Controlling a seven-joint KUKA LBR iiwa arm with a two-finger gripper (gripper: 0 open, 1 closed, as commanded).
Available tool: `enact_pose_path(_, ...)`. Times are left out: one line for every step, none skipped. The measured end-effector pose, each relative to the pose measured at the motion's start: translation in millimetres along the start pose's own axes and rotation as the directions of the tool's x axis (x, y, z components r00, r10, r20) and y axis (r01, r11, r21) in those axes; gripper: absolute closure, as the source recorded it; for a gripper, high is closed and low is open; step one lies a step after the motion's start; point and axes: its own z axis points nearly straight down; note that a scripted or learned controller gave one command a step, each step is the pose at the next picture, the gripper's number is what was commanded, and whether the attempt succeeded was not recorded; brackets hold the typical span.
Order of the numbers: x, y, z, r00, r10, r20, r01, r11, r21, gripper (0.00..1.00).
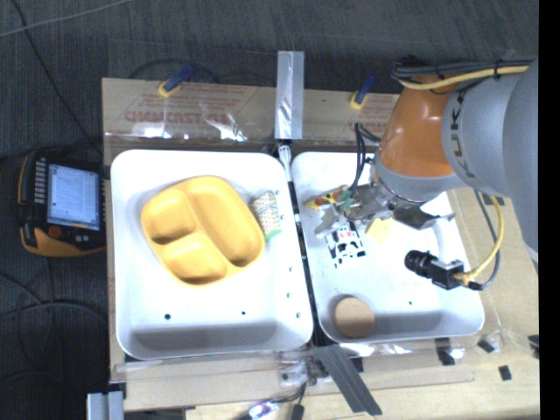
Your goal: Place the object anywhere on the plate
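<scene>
Right now our end effector (350, 221) hovers low over the black-and-white toy (348, 245), grip state unclear; yellow plate (203, 228) sits far left.

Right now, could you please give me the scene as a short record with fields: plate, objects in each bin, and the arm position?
plate: yellow divided plate, lying in the left bin
beside plate: small patterned object touching its right edge
right bin: round brown object near the front wall; black-and-white object; small colourful pieces
arm: reaching over the right bin from the right
gripper: low over the colourful pieces
</scene>
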Motion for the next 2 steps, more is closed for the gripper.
enact_pose_path(0.0, 0.0, -0.1, 1.000, 0.000, 0.000, 0.000, 1.000, 0.000, 0.00)
enact_pose_path(57.9, 69.6, 0.1, 0.988, 0.156, 0.003, -0.156, 0.988, 0.001, 0.00)
